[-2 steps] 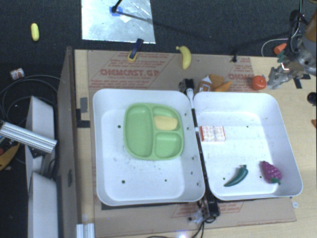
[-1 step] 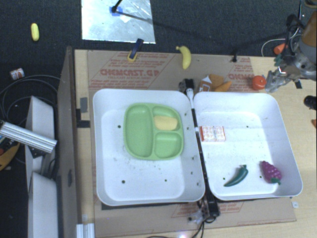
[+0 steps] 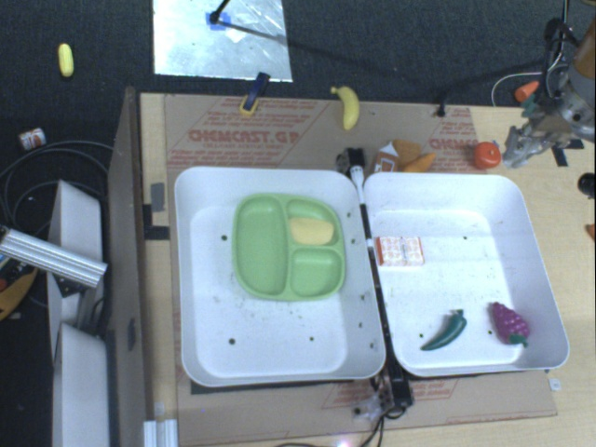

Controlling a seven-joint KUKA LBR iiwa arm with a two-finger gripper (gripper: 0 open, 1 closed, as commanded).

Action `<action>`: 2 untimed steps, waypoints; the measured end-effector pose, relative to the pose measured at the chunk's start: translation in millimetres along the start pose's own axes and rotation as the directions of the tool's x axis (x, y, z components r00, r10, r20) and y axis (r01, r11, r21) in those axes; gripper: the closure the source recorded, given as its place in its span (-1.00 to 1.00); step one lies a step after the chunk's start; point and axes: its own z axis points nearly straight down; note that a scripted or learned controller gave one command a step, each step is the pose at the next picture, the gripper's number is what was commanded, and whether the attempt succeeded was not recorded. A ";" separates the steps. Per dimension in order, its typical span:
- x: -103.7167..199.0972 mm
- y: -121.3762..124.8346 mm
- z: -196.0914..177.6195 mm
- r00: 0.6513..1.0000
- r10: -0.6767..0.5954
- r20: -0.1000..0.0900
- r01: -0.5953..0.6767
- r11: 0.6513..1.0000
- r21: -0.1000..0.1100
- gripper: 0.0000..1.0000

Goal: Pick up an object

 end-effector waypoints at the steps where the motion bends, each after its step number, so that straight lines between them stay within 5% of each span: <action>1: 0.2 -0.3 12.5 1.000 0.000 0.000 0.000 1.000 0.002 1.00; 2: -0.3 -0.1 -22.7 1.000 0.000 -0.001 0.000 1.000 0.000 1.00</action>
